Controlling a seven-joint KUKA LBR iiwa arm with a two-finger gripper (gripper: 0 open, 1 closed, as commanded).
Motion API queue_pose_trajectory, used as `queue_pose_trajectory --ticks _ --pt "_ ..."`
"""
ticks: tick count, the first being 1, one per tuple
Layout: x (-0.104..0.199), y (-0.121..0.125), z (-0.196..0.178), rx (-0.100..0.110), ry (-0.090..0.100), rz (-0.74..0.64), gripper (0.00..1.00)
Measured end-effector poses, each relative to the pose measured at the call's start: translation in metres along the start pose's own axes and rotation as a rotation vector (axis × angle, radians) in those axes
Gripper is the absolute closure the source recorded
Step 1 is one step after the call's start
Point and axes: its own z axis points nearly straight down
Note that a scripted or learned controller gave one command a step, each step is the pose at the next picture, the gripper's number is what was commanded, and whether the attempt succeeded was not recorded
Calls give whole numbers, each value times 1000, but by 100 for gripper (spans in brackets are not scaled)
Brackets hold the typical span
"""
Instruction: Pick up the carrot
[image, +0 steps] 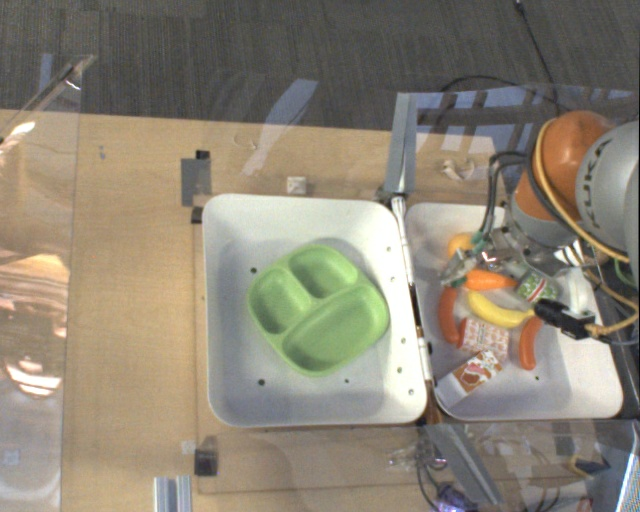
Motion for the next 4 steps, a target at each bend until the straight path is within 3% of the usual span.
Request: queue_pose_trajectory --ticks 1,2,3,4 --pt "0 3 -12 -7 -2 -2 100" --pt "0 3 -12 -7 -2 -2 0" --pt "-6 38 3 43 15 77 0" --pt "-35 -4 -58 3 0 187 0"
